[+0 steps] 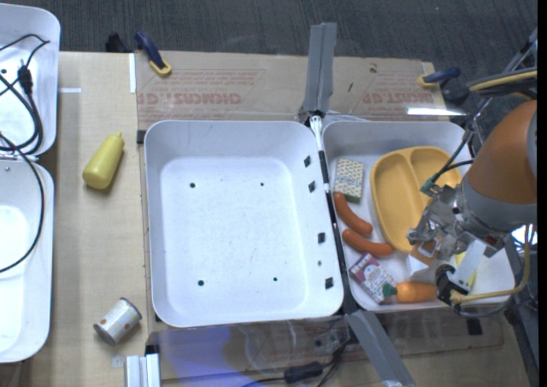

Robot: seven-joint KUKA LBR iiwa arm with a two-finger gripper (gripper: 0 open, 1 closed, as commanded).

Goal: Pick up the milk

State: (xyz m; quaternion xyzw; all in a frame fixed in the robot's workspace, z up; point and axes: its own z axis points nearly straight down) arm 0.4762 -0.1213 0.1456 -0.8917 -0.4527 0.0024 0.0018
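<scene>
A: So, gripper (430, 238) hanging low in right bin (389, 131), over yellow plate's (408, 193) near edge. Open or closed: can't tell.

B: And milk?

A: Lying flat as small carton (373, 278) nr front wall, just left of gripper, not touching. Sitting beside carrot (415, 292); two sausages (357, 230) lying just behind. Left bin (231, 133) alongside.

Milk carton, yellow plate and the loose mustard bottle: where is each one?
milk carton (372, 277), camera view, on its printed top face.
yellow plate (402, 197), camera view, on its bare left compartment.
mustard bottle (102, 163), camera view, on the middle of its body, lying on the bench left of the bins.
</scene>
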